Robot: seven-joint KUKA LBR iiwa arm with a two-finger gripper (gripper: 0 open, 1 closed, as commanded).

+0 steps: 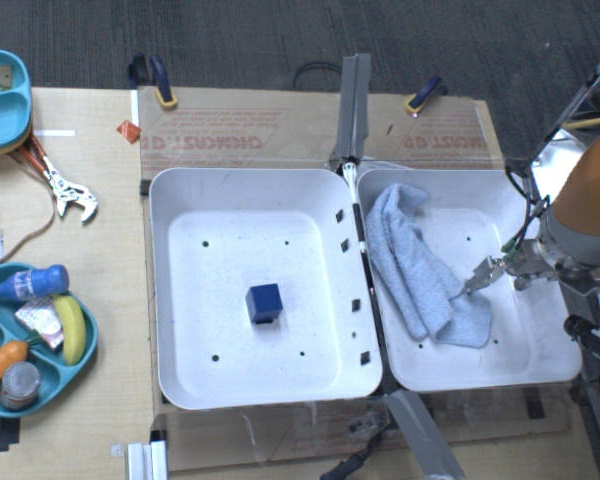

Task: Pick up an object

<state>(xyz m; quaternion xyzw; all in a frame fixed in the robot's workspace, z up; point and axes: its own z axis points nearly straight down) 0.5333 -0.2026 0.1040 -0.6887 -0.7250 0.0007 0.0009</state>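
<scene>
Down at 8 o'clock on the counter (100, 258), nearest the lens: a round teal tray (88, 340) carrying a banana (72, 330), a blue-capped bottle (22, 284), a carrot (0, 362) and a small grey can (18, 384).

Moving in to the left bin (158, 268), dead centre of the scene. Inside, a blue cube (265, 302), alone on the white floor, a touch toward 6 o'clock from the bin's middle, well apart from every wall.

Across the divider to the right bin (540, 368), at 3 o'clock. A crumpled grey-blue towel (410, 268) draped along its left side, running from 12 o'clock down toward 5 o'clock, its lower corner folded flat on the floor.

And here the hand (483, 274), low inside the right bin, tip pointing toward 9 o'clock and right against the towel's right edge. Spread or pressed together? Cannot tell from this angle. Nothing seen lifted. Behind it at 3 o'clock, the arm (588, 198) with its orange band.

Farther back at 10 o'clock, a silver wrench (68, 196) lying flat, and a small red piece (129, 131) just beyond the left bin's corner. At the far edge, two clamps, one at 11 o'clock (158, 80) and one at 1 o'clock (423, 94). Farthest left, a light-blue container (5, 103).
</scene>
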